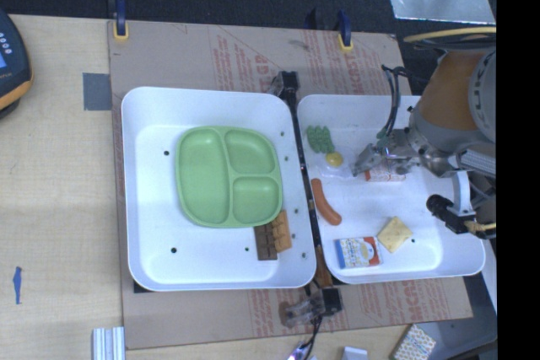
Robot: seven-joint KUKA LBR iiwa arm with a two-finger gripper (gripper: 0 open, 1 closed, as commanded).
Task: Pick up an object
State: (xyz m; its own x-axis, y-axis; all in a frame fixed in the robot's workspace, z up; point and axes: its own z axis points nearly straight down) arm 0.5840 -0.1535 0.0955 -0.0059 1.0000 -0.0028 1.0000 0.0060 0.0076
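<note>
**Claw low in the right bin, its grip unreadable**

At the far left of the desk (59, 206) you have bare wood, wide and unobstructed. The left bin (143, 181) carries a green divided plate (228, 177) near its centre, with white floor open all round it except at the lower right, where a brown chocolate bar (272, 236) lies touching the plate's corner and close to the bin's inner rim.

Across the shared rims, the right bin (456, 265) is busier. A green ridged piece (319, 138) and a small yellow ball (335, 158) sit near the left wall. Below them a sausage (326, 202) lies slanted, just beside that wall. A small printed carton (358, 252) rests near the front rim, with a yellow wedge (393, 233) just beside it. The middle floor between these is open.

The claw (384, 164) hangs over the bin's upper middle, right of the ball; you cannot tell whether it is open or closed.
</note>
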